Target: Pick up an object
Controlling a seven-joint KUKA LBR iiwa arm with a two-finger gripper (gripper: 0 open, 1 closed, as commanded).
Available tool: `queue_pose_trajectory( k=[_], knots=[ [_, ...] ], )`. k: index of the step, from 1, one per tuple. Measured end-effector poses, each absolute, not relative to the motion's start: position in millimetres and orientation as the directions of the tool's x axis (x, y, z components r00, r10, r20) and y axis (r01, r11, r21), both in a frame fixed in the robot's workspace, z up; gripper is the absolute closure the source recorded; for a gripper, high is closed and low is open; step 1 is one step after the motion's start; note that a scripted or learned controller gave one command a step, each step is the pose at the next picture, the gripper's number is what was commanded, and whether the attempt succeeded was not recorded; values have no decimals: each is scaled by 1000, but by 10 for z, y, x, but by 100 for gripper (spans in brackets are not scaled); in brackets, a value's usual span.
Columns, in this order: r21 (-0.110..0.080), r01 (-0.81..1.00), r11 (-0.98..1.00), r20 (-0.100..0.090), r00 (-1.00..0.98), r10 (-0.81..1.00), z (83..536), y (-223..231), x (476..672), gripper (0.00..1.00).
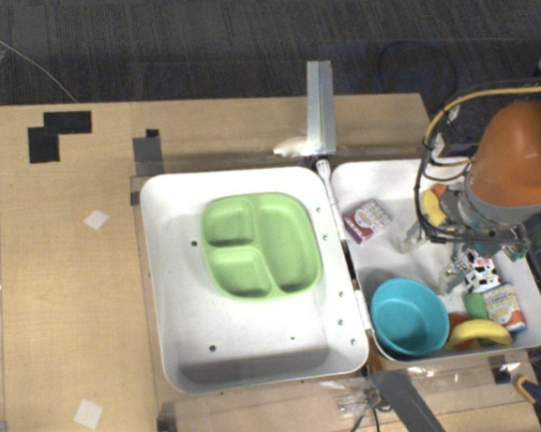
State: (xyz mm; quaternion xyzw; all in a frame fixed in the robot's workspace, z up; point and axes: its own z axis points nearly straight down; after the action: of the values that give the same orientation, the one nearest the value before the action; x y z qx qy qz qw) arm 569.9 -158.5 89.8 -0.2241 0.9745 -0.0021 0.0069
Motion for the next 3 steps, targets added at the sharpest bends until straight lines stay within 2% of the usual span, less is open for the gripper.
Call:
queue_pose_trajectory(
  k=[1,2,3],
  knots=[
    [-8,-477,879,-9,-879,-477,1256,-1893,5597,0],
    [-11,-443,896,-18,-896,-444,926,-2037,5396,0],
    [-8,-499,866,-12,-866,-499,886,-1888,5961,0]
  ],
)
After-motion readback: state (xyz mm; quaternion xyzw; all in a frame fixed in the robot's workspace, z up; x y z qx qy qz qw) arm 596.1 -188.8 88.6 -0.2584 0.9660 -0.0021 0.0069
